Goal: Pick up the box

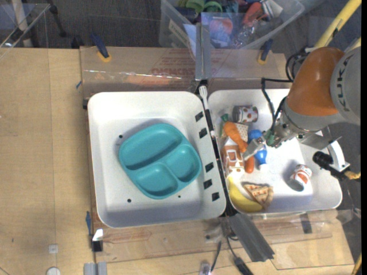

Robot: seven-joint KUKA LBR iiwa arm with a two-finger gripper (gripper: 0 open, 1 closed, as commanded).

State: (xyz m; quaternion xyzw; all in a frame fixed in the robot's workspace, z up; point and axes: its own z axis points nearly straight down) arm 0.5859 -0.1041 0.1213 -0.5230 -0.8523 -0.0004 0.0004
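The box is a small orange and white carton lying flat along the left side of the right bin, close to the divider. My gripper reaches down into the right bin from the right, under the orange band of the arm. Its tip is just right of the box, over a small blue object and an orange-red piece. The tip looks close to the box's right edge; I cannot tell whether it touches.
The right bin also holds a carrot-like orange item, a small can, a banana, a pizza slice and a tipped can. A teal divided plate lies in the left bin. A clear tub of toys stands behind.
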